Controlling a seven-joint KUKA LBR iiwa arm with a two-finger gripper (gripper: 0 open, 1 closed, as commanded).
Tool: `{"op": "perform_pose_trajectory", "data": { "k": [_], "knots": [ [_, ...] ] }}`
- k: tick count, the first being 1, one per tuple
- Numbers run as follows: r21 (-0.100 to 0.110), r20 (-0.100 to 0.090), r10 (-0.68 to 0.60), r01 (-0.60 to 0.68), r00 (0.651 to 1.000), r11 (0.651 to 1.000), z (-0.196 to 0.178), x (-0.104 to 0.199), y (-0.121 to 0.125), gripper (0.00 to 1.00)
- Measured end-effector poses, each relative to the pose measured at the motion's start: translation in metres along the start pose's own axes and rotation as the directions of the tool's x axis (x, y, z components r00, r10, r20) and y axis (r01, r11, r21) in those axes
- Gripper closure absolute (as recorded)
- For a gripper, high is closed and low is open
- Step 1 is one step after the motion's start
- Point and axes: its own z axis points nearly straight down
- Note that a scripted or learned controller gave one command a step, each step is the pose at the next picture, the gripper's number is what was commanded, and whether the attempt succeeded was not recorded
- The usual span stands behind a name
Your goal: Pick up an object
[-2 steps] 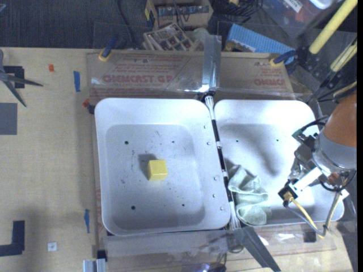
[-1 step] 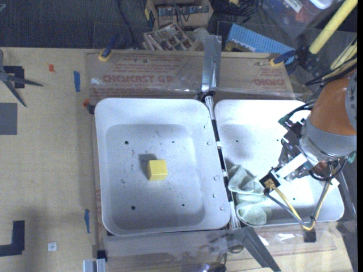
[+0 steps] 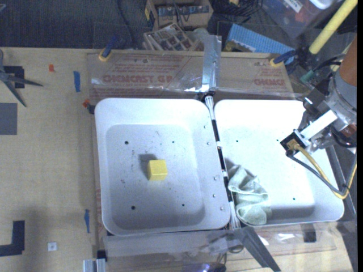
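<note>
A small yellow block (image 3: 157,169) lies near the middle of the left white bin (image 3: 113,123). A crumpled pale green and white cloth (image 3: 248,192) rests in the right bin (image 3: 266,118), against its front left corner. My gripper (image 3: 336,130) hangs at the far right, over the right bin's right edge. It is well apart from both the cloth and the block. The arm's grey body above it hides most of the gripper.
A metal divider (image 3: 215,146) runs between the two bins. Cardboard under clear plastic (image 3: 170,78) stands behind the bins. Tubes and cables cross the bench at the front right (image 3: 317,174). The wooden bench top (image 3: 45,152) stretches out to the left.
</note>
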Motion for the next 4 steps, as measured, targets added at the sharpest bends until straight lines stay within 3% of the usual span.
{"op": "perform_pose_trajectory", "data": {
  "k": [1,2,3,4],
  "knots": [
    [0.005,0.003,0.4,-0.4,0.916,0.916,0.129,-0.019,0.021,1.0],
    [0.006,0.008,0.397,-0.397,0.918,0.918,0.121,-0.018,0.02,1.0],
    [0.005,0.003,0.37,-0.37,0.929,0.929,0.157,-0.011,0.012,1.0],
    [0.006,0.007,0.37,-0.37,0.929,0.929,0.149,-0.011,0.012,1.0]
  ]
}}
